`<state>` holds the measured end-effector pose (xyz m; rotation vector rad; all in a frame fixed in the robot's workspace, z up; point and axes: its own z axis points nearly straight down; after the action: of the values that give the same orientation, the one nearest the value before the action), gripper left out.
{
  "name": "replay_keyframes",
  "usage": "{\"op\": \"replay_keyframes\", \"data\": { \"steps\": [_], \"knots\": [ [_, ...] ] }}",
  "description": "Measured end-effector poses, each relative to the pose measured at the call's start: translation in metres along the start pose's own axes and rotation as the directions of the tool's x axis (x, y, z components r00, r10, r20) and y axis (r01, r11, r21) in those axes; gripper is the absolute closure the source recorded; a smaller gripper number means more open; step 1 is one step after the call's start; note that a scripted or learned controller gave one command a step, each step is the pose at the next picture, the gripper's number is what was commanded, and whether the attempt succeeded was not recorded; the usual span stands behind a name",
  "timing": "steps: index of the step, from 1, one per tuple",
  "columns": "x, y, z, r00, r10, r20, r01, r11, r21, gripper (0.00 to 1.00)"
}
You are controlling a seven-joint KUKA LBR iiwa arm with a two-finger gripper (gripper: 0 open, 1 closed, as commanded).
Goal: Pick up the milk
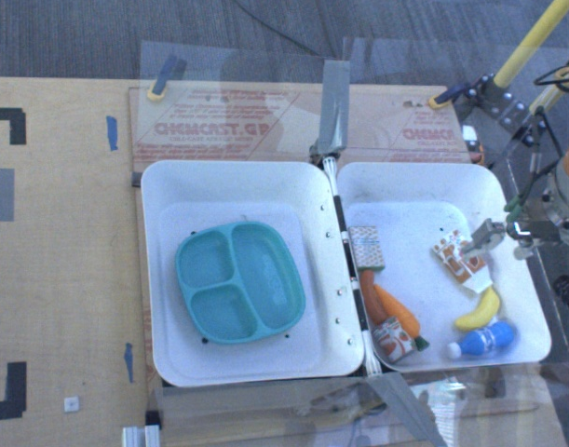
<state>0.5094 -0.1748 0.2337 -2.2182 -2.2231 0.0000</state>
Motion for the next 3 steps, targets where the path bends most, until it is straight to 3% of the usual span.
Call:
{"op": "replay_keyframes", "data": {
  "steps": [1,2,3],
  "knots": [
    [-0.05,0.034,0.073,0.997,0.078,0.001,-0.078,0.997,-0.002,0.0],
    [-0.052,0.034,0.062,0.997,0.082,0.002,-0.082,0.997,-0.005,1.0],
    [-0.052,0.034,0.062,0.997,0.083,0.002,-0.083,0.997,-0.005,0.0]
  ]
}}
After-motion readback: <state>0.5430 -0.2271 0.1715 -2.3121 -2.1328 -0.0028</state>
